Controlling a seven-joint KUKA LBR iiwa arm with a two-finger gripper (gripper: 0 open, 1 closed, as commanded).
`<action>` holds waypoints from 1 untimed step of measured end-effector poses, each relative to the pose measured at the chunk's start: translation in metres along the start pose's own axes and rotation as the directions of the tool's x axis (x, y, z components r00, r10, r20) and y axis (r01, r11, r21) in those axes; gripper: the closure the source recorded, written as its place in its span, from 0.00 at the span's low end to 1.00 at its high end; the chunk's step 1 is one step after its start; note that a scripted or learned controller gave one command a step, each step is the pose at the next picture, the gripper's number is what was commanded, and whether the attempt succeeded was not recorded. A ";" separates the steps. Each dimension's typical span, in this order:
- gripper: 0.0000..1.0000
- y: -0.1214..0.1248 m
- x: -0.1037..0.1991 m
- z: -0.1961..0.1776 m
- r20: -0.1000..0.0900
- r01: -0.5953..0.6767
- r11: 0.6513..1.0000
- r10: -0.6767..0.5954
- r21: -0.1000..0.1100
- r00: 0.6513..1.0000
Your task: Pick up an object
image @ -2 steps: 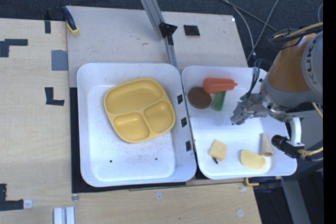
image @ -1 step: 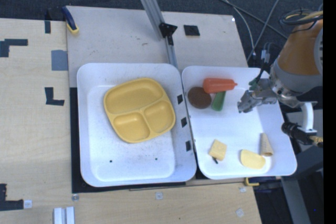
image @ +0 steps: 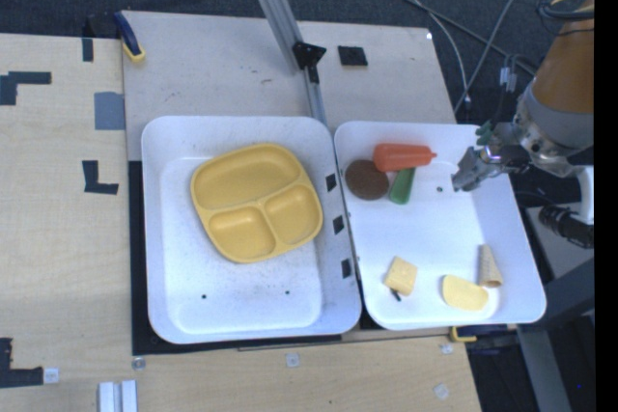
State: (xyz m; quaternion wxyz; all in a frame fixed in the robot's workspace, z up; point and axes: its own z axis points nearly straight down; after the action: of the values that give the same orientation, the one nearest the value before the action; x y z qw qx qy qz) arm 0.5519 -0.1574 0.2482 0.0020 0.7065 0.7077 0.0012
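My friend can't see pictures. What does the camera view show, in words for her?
A grey robot arm's end effector hovers at the right bin's far right edge, holding nothing. That bin holds an orange carrot, a green piece, a brown disc and three pale yellow and tan foods near its front. The left bin holds a yellow divided plate.

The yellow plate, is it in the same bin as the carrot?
No, the yellow plate lies in the left bin, while the carrot lies in the right bin.

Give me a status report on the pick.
Tool over right bin's far right edge, holding nothing. Orange carrot nearest, green piece touching it.
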 end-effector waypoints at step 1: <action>1.00 0.012 0.056 0.007 -0.003 0.005 1.000 -0.005 0.006 1.000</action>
State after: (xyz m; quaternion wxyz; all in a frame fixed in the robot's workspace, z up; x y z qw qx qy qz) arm 0.5640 -0.1012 0.2414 -0.0009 0.7048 0.7094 0.0002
